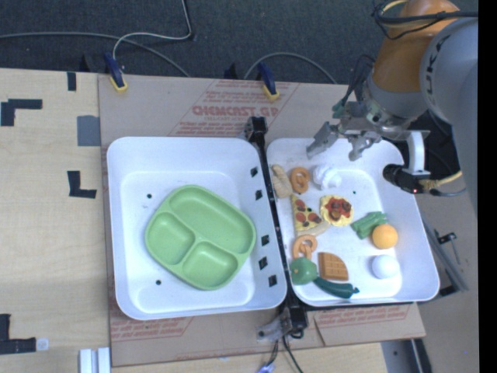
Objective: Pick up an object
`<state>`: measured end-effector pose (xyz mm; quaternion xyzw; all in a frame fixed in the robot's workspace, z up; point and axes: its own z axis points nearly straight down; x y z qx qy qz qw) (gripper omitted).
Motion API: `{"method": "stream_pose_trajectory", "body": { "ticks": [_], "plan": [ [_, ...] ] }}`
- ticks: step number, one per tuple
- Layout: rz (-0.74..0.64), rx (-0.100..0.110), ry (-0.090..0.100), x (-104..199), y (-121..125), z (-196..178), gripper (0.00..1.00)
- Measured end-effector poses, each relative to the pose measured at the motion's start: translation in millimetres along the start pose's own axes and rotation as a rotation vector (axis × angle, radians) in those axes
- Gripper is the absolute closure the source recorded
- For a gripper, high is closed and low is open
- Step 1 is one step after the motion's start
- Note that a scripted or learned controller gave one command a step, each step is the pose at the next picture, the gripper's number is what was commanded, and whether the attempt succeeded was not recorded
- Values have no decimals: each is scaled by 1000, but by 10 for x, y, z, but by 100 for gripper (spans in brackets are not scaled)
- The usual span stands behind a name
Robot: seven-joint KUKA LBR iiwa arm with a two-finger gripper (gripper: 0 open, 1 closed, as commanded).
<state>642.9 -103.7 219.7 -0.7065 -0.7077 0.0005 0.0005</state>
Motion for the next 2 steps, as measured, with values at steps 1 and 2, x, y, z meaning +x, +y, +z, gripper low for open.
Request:
{"method": "stream_pose_trajectory", "body": {
  "ticks": [1, 2],
  "plan": [
    [-1, -4, -1, 108, 201, 1341, 0],
    [-2, -3, -2, 110, 201, 1241, 100]
  ]
}}
